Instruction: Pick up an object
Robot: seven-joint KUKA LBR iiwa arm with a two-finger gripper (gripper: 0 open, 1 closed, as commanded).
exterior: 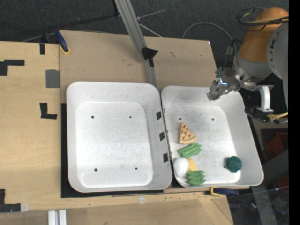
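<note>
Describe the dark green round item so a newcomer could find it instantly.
Look in the right bin, toward its near right corner. The dark green ball sits there alone, apart from the cluster of food toys along the bin's left wall; it is rounder and darker than them.

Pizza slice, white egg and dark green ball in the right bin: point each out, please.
Pizza slice point(186, 134), camera view, middle of its orange face.
White egg point(181, 166), camera view, centre of its shell.
Dark green ball point(233, 163), camera view, middle of its top.

Grey arm point(281, 41) with an orange band, black cables looped along it.
</note>
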